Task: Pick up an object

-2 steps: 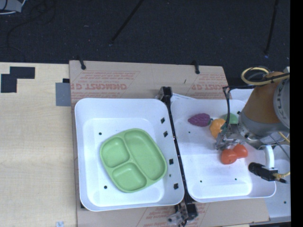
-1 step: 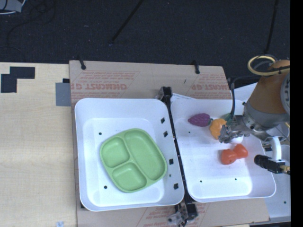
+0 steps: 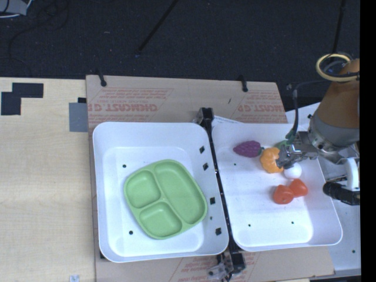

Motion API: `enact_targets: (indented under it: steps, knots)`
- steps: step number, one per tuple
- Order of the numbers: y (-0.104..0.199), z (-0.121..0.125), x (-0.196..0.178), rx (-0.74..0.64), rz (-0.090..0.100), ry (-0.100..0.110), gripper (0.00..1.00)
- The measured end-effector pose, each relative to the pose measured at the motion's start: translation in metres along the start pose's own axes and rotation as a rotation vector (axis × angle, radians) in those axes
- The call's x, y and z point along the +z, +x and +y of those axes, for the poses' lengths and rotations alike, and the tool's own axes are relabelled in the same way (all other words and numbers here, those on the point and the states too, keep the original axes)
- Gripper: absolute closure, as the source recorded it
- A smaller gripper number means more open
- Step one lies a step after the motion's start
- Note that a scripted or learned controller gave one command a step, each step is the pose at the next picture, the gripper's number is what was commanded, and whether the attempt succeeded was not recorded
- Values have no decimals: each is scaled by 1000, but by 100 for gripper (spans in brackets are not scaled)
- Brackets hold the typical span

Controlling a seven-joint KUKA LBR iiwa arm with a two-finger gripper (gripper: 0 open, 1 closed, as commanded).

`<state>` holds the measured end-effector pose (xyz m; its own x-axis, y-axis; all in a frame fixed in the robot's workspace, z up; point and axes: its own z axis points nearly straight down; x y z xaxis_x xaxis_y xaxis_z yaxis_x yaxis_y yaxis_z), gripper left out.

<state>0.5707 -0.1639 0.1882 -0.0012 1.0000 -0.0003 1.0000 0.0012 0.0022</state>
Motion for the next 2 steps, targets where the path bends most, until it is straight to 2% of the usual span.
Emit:
enact_targets:
  steps: [2]
  knots:
    - [3,-2,-82,0,0,1,100]
